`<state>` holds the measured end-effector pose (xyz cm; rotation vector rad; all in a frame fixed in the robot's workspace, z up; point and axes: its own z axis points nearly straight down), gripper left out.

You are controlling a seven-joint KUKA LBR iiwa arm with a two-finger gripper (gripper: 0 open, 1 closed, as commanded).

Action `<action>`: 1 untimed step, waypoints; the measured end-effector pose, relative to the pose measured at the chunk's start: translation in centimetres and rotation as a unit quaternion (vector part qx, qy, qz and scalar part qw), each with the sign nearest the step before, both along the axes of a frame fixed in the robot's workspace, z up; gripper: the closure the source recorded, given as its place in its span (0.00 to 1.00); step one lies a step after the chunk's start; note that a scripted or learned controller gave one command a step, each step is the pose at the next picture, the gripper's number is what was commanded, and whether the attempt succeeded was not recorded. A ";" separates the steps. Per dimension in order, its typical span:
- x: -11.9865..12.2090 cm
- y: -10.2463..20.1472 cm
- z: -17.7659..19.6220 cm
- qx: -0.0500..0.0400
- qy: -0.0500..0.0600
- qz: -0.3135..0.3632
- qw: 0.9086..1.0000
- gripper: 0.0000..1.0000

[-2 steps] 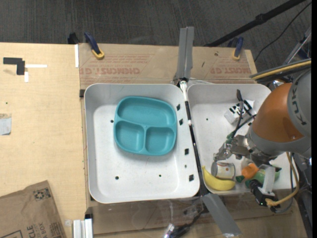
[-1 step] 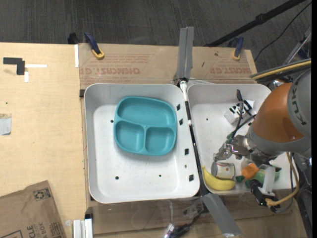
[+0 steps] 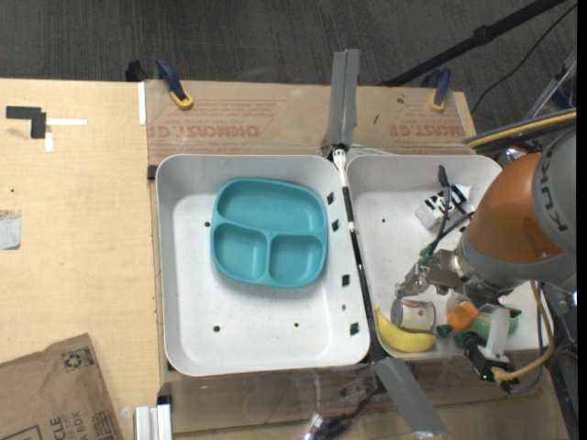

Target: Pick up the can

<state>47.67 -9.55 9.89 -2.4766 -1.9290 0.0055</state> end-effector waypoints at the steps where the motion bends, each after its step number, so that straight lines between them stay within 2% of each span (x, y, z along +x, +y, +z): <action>1: 0.0 0.0 0.0 0.000 0.000 0.000 1.000 0.00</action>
